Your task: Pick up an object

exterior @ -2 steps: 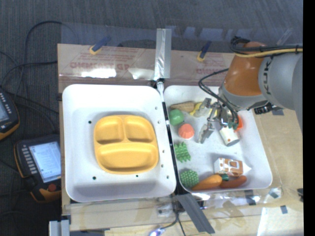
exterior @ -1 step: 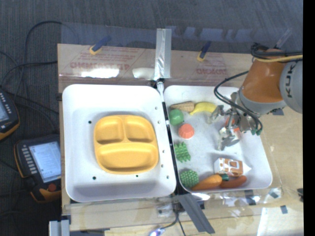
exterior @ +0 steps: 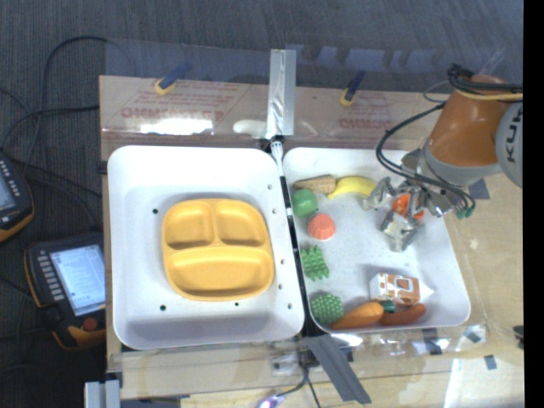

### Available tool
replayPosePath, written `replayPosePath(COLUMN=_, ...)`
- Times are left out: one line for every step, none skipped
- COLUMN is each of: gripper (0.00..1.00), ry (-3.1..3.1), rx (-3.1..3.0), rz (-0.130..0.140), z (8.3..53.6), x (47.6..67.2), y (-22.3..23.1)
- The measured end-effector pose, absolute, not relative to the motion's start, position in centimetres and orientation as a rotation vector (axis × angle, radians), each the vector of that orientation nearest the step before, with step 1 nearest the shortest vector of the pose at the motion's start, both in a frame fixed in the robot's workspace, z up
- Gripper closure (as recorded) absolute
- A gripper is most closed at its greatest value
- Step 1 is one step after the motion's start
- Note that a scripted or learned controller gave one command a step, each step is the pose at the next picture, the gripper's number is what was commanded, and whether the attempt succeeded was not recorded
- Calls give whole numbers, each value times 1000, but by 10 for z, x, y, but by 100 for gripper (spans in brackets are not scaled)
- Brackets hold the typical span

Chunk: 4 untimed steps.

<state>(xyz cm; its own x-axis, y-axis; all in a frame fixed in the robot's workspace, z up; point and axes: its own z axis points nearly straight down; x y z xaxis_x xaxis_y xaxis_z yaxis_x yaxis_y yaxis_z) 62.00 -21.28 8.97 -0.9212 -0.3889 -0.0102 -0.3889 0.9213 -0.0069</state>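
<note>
My gripper (exterior: 399, 226) hangs low over the upper right part of the right bin (exterior: 446, 253), under the orange-banded wrist (exterior: 466, 130). It is over bare bin floor. A yellow banana (exterior: 352, 187) lies just to its left. A white and orange carton (exterior: 397, 287) sits below it, nearer the front. Nothing shows between the gripper and the bin floor.
Also in the right bin are a tan piece (exterior: 313, 183), a green ball (exterior: 304, 201), a pink-red ball (exterior: 320, 225), a spiky green toy (exterior: 315, 263), a green broccoli (exterior: 325, 304), a carrot (exterior: 359, 315) and a red sausage (exterior: 405, 314). The left bin (exterior: 127, 253) holds a yellow divided tray (exterior: 218, 249).
</note>
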Motion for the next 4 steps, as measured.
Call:
replayPosePath(gripper=0, ry=3075, rx=-579, rz=-4, z=90, x=630, y=-182)
replayPosePath(gripper=0, ry=3037, rx=-763, rz=-9, z=90, x=591, y=-223)
replayPosePath(gripper=0, ry=3069, rx=-601, rz=-5, z=90, x=618, y=-151)
replayPosePath(gripper=0, ry=2974, rx=-970, rz=-21, z=91, x=620, y=-107)
